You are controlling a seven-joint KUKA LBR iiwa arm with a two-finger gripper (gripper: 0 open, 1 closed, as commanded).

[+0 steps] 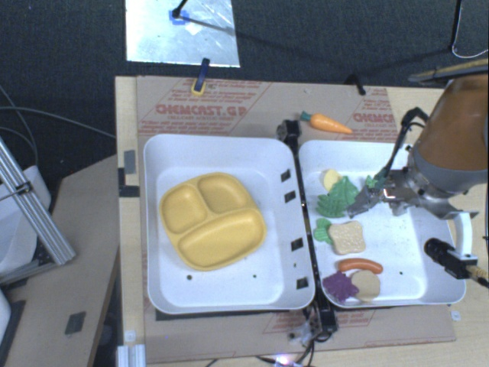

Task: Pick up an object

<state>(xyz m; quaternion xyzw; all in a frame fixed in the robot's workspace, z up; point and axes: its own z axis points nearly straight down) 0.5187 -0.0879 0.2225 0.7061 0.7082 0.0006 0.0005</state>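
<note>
Toy foods including a green leafy piece (338,197), bread slice (348,237) and sausage (360,265) lie in the right bin (405,289), the gripper (368,197) just beside the greens, its grip unclear, left bin (164,281) holding a yellow divided plate (212,219).

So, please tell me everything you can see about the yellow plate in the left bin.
The yellow plate looks like smooth plastic, with rounded corners and three hollows: two small ones toward the far side, one long one toward the near side. All three hold nothing. It lies flat on the floor of the left bin, turned at a slant to the walls, near the middle. Nothing else touches it.
</note>
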